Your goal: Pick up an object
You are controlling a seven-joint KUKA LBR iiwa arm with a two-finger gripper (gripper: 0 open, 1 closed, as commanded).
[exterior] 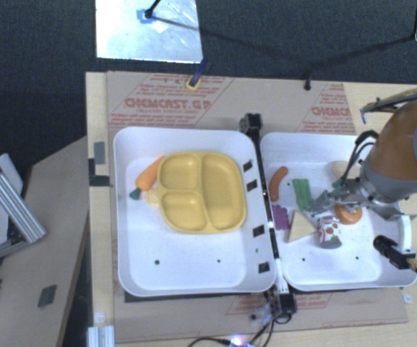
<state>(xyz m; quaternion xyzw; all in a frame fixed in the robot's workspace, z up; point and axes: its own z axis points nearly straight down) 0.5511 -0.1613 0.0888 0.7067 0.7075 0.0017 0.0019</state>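
the arm reached in from the right over the right bin [353,277], and the end effector [329,202] sat low near that bin's middle, among a cluster of small items. to do the pick well, it seemed wise to settle on one item that stood free of its neighbours — the small white carton with red marks [329,234] just below the end effector looked the likeliest, though the green piece [302,192] and the orange round piece [350,214] crowded close. a straight descent, centred on the carton, would avoid nudging the others. how far apart its jaws stood could not be told — the metal parts blurred together, and nothing showed between them. a sausage-like piece [277,182] lay near the bin's left wall; the left bin [132,266] carried a yellow divided plate [198,191] and a carrot [149,173].
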